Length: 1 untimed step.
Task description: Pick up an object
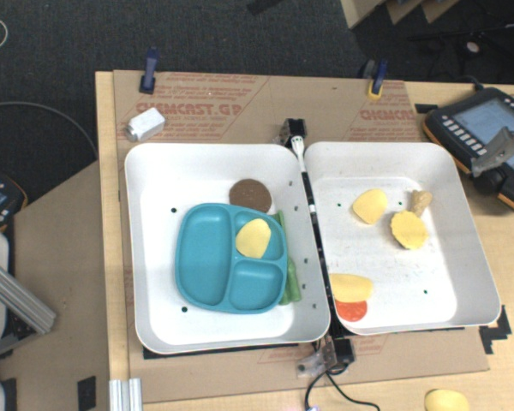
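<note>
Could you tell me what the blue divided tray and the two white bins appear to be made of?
The blue tray looks like moulded plastic with a smooth, slightly satin finish: uniform colour, rounded dividers, soft highlights. The white bins, the left bin and the right bin, also look like thin formed plastic, matte to semi-gloss, with rounded corners and rolled rims. Neither can be confirmed by sight alone.

Teal tray (pixel 207 264) — glossy plastic; bench (pixel 240 110) — matt cardboard.

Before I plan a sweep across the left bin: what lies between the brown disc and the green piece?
In the camera view, the brown disc and green piece are separated by the blue tray's corner compartment holding a yellow piece.
</note>
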Tool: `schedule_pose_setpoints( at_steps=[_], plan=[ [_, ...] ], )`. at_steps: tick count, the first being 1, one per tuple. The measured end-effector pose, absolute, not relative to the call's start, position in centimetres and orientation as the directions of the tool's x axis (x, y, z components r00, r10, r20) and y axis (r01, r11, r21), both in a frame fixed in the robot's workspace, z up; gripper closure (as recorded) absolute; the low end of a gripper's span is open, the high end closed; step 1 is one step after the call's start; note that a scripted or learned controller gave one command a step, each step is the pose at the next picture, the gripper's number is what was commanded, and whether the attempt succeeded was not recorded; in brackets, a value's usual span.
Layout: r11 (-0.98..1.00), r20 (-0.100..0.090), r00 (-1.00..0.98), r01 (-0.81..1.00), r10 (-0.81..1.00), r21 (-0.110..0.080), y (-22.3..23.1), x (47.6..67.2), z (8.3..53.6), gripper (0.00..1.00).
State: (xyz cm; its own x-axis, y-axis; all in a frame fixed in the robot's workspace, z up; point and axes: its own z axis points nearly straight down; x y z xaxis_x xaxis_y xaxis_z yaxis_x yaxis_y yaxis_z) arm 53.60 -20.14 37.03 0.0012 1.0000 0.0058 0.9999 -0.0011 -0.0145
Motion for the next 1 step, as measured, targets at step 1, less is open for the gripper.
schedule_pose_setpoints(
  at_steps=[1],
  plan=[
    [-0.004,-0.008,0.004,1.000,1.000,0.015,-22.62,48.30,50.12,0.00]
  ],
)
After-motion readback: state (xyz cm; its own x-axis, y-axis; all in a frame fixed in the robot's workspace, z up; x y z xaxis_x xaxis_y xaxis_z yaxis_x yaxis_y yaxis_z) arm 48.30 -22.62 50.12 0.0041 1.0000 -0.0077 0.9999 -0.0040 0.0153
